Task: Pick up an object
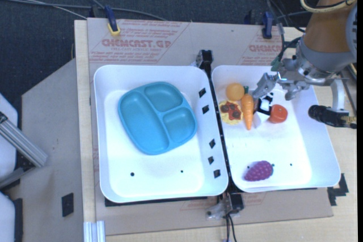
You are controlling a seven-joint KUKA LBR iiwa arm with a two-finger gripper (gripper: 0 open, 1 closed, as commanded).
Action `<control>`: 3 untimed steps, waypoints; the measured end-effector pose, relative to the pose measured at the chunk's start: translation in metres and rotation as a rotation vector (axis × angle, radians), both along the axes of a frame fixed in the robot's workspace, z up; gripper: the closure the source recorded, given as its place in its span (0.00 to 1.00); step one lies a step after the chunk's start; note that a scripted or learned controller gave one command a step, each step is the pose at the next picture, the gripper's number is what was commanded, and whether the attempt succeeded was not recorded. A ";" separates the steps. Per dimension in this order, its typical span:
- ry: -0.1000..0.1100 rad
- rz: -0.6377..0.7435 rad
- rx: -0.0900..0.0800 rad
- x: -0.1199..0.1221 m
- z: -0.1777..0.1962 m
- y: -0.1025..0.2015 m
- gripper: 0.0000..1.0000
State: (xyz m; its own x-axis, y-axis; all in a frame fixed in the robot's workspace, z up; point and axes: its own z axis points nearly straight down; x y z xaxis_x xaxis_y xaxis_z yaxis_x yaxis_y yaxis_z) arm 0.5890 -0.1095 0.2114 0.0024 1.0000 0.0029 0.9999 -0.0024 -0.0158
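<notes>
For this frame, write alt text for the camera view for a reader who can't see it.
The arm's gripper hangs over the right bin, just above toy food: a carrot, an orange, a pizza slice, a tomato and purple grapes nearer the front. The left bin holds a blue divided plate.

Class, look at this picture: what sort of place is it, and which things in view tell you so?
Probably a robotics lab test bench. A robot arm reaches over two white bins; toy food such as a carrot and grapes lies in one; the board is clamped down.
</notes>
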 end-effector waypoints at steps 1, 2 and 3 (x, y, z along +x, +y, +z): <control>-0.014 0.003 -0.002 0.003 0.008 0.000 0.00; -0.010 0.002 -0.001 -0.001 -0.035 -0.004 0.00; -0.011 0.002 -0.001 -0.005 -0.093 -0.011 0.00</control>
